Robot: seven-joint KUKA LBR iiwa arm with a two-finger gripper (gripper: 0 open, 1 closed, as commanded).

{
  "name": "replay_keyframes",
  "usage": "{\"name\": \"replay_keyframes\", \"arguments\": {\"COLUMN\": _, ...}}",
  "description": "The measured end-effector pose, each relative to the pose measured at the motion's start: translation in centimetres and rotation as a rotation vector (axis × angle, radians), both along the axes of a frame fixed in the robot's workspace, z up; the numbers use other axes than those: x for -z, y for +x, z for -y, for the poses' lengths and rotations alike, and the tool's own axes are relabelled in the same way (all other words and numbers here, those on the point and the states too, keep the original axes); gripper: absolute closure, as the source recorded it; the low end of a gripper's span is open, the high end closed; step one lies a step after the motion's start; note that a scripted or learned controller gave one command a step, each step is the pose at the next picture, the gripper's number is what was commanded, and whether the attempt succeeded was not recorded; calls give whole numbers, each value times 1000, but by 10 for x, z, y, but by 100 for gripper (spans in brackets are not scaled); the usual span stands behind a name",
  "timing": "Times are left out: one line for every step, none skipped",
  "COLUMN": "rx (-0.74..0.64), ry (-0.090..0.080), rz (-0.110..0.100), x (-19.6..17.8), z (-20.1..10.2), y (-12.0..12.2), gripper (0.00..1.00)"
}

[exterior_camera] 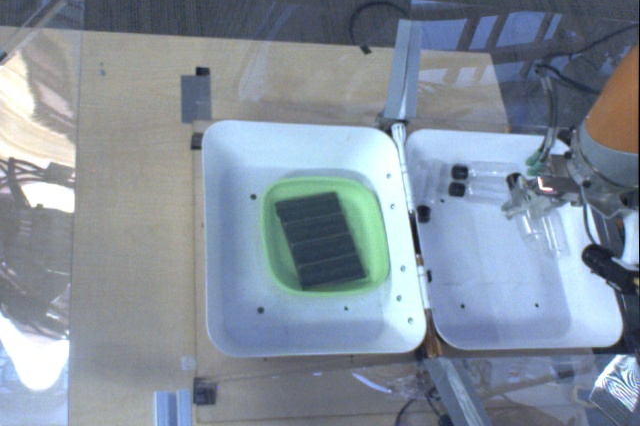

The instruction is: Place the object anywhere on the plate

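A dark ribbed block (319, 241) lay on the green plate (276, 214) in the left bin (225, 244); the gripper (540, 214) hovered over the right bin (500, 304), its opening impossible to tell.

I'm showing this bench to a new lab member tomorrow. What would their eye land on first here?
Most striking is the bright green plate in the middle of the left bin, with a dark ribbed block lying on it at a slant. Next comes the arm's orange band at the right edge, above the gripper, which hangs over the right bin.
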State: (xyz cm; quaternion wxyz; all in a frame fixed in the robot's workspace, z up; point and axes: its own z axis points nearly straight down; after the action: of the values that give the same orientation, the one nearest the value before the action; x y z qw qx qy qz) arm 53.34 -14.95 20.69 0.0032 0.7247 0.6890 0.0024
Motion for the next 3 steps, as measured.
{"name": "replay_keyframes", "arguments": {"rx": -186, "ry": 0, "rz": -2, "x": 5, "z": -70, "y": 17, "gripper": 100}}
{"name": "replay_keyframes", "arguments": {"rx": -291, "ry": 0, "rz": -5, "x": 23, "z": -144, "y": -33, "gripper": 100}}
{"name": "replay_keyframes", "arguments": {"rx": -290, "ry": 0, "rz": -5, "x": 23, "z": -144, "y": -33, "gripper": 0}}
